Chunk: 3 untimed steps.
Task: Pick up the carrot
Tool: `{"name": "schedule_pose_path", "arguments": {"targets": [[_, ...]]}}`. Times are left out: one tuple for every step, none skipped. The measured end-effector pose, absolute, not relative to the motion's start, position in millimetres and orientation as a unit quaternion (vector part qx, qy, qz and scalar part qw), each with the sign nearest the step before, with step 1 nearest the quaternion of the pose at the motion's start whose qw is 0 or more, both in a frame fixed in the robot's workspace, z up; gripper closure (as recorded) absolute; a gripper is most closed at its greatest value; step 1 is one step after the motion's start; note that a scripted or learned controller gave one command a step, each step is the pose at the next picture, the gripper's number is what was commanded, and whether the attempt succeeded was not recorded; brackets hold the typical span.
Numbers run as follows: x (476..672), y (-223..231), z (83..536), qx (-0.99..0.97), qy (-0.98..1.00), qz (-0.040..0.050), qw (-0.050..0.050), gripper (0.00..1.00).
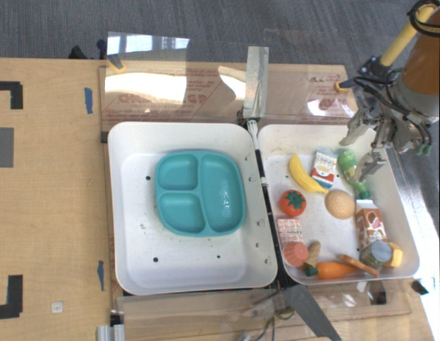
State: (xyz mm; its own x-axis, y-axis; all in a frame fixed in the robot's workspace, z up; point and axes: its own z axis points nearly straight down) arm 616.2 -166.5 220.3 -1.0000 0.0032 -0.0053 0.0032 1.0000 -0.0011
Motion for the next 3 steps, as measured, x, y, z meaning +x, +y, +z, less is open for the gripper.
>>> {"name": "schedule_pose_path", "arguments": {"targets": [[595.1, -73.0, 184.1, 0.013, 1.0, 0.0019, 0.001, 0.0], [616.7, -29.4, 185.8, -0.016, 1.0, 0.0008, 0.004, 0.0], [538.4, -57.8, 185.7, -0.037, 0.999, -0.0002, 0.002, 0.0]]}}
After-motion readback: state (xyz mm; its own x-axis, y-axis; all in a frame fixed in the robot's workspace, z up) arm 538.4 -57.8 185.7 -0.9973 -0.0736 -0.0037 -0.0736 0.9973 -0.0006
